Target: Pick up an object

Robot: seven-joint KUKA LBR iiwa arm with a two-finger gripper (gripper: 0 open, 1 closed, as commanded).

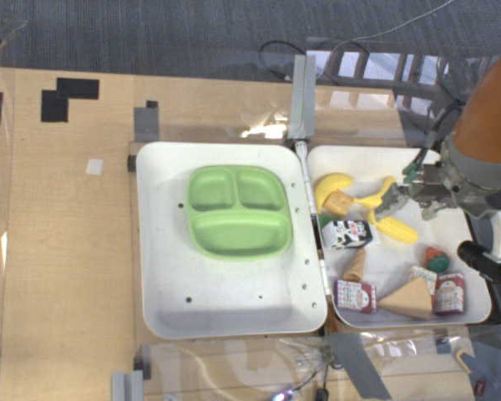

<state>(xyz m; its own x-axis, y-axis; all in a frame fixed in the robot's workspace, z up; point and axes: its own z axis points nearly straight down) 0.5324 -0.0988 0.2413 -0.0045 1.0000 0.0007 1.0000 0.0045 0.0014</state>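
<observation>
The right bin (476, 312) holds several toy foods. A yellow lemon (332, 185) and a tan cube (340, 203) lie at its left, with a thin yellow banana (368, 200) beside them and a longer yellow piece (401, 229) just below. My gripper (386, 206) reaches in from the right and sits low over these two yellow pieces. Its fingers are open, one on each side of the banana's right end. Nothing is lifted.
A green divided plate (237, 210) lies in the left bin (163, 299). Also in the right bin are a black-and-white carton (348, 234), a cone (354, 266), two red jars (356, 295) (449, 295), a cheese wedge (409, 301) and a red tomato (435, 260).
</observation>
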